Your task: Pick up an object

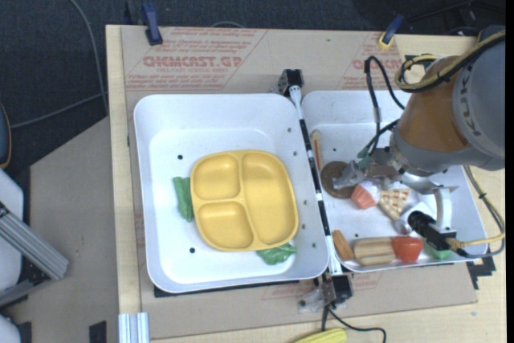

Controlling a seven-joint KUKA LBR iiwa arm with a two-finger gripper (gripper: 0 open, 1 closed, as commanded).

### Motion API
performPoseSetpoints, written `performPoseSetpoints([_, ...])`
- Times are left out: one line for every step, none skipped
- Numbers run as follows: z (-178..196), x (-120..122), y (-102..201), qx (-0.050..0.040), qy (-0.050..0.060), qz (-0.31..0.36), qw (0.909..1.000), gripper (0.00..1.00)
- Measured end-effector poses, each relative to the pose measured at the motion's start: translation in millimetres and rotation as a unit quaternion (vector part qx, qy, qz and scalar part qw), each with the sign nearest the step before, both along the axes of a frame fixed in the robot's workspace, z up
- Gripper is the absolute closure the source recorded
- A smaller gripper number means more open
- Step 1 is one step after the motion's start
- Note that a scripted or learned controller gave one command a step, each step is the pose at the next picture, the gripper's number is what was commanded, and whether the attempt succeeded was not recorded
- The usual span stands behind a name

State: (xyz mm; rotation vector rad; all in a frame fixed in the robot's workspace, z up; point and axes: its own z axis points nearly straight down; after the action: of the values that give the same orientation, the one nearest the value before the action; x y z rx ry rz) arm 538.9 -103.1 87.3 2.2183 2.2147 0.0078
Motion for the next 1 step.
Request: performPoseSetpoints([-0.4, -0.4, -10.6, 0.0012, 0.001, 0.001, 1.0000, 0.00])
